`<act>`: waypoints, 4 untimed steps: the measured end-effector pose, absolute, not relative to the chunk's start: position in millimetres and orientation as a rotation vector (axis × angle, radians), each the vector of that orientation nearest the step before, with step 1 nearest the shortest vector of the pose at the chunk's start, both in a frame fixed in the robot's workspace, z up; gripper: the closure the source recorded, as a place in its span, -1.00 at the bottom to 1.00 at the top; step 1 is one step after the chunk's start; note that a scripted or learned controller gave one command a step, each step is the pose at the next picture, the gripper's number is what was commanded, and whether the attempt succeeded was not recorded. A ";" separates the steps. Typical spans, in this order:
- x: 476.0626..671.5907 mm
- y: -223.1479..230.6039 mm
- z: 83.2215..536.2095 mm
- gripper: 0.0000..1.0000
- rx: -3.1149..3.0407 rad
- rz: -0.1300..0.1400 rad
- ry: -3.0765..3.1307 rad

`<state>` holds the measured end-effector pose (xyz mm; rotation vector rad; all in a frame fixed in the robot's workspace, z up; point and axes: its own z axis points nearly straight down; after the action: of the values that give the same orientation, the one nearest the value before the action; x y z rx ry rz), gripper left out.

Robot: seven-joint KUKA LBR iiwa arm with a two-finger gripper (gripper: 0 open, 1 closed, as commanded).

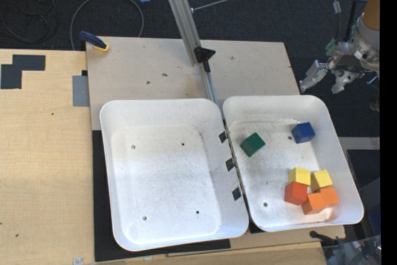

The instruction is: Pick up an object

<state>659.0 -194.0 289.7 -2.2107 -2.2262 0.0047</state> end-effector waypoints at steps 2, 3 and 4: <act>666.9 -190.8 95.5 -1.00 -2.219 0.008 -2.217; 652.5 -165.0 90.0 -1.00 -2.217 0.003 -2.220; 656.2 -146.2 90.2 -1.00 -2.216 0.003 -2.221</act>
<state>656.2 -146.2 90.2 -2.2158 -2.2210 0.0035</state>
